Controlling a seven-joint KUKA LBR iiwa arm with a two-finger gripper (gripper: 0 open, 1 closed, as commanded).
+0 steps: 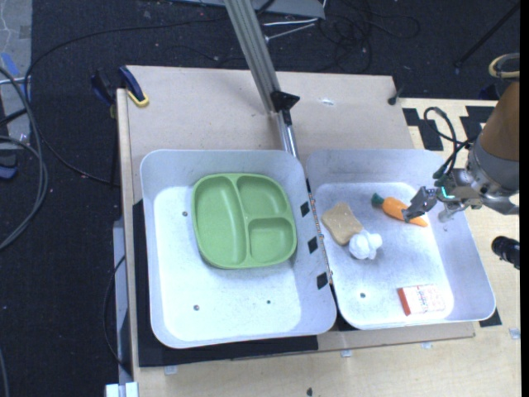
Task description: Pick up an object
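The claw [431,201] is hovering at the right bin's [463,263] far right edge, its fingers spread wide. The carrot [397,208] is lying just to the claw's left, touching or nearly so, its long axis pointing toward the claw.

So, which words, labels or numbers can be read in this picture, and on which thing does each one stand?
No text can be read in this picture.
Small red and white box in the right bin: it carries dark print on its white face, too small and blurred to read.
Green divided plate, tan sponge-like block, white object, orange carrot toy: no lettering visible.
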